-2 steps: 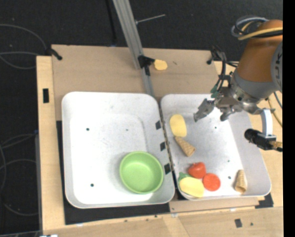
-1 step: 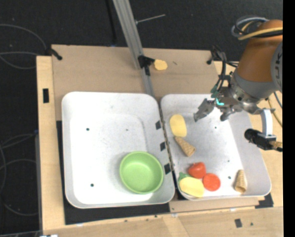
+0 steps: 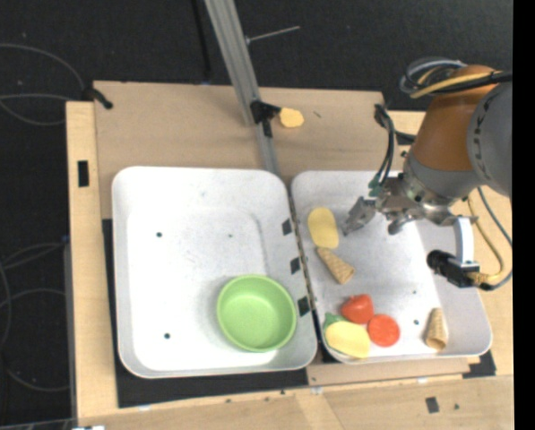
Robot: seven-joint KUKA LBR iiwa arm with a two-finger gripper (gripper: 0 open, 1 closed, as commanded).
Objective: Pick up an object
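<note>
Tan bench (image 3: 186,124) on a dark floor with loose cables, two white bins side by side. Left bin (image 3: 177,213) has a green bowl (image 3: 256,312). Right bin (image 3: 401,267): yellow piece (image 3: 323,227), cone (image 3: 336,264), two red pieces (image 3: 358,308) (image 3: 383,330), a yellow one (image 3: 348,339), another cone (image 3: 436,328). Gripper (image 3: 375,217) hangs over the right bin's upper part, fingers spread apart, nothing between them, just right of the yellow piece.

You see a light brown tabletop (image 3: 186,133) on a black floor (image 3: 34,25). Thin cables (image 3: 16,70) lie there, beyond the tabletop's left edge. A grey metal post (image 3: 236,52) rises from its far edge.
</note>
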